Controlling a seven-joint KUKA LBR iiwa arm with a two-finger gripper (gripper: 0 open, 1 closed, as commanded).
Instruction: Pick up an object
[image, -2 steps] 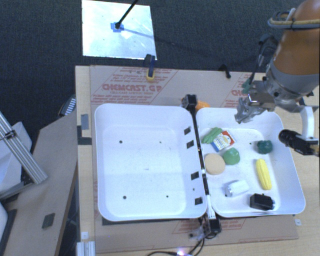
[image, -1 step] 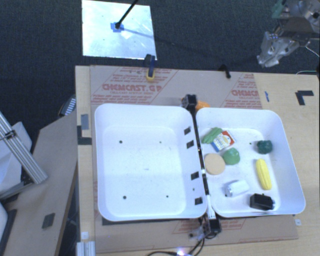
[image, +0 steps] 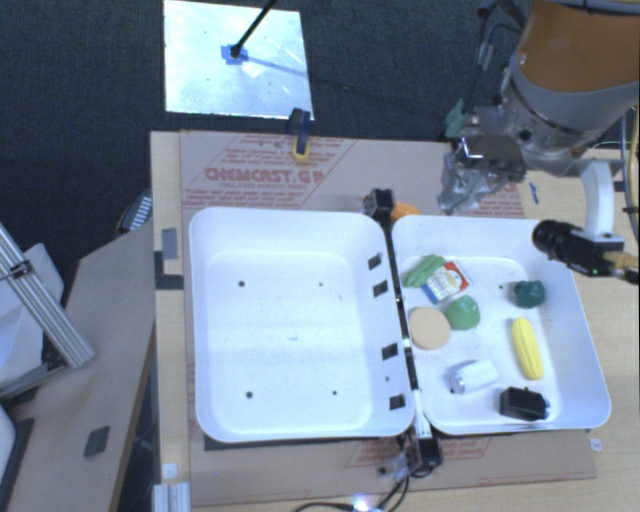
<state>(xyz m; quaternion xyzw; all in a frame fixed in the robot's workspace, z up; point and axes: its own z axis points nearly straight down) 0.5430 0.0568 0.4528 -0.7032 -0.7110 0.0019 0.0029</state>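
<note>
The pincer (image: 462, 195) hangs above the bench just beyond the right bin's (image: 590, 330) far edge; whether it is apart or together cannot be told. In that bin, from its left wall: a tan disc (image: 429, 328), a green piece (image: 462, 314), a white cylinder (image: 472, 376), a black block (image: 523, 403), a yellow corn cob (image: 527, 348), and a dark green ball (image: 528, 293) near the right edge.

We saw bins (image: 290, 225) as smooth glossy white plastic; corn cob (image: 527, 348) glossy yellow plastic; tabletop (image: 255, 172) matt brown board; pincer (image: 462, 190) bare shiny metal.
</note>
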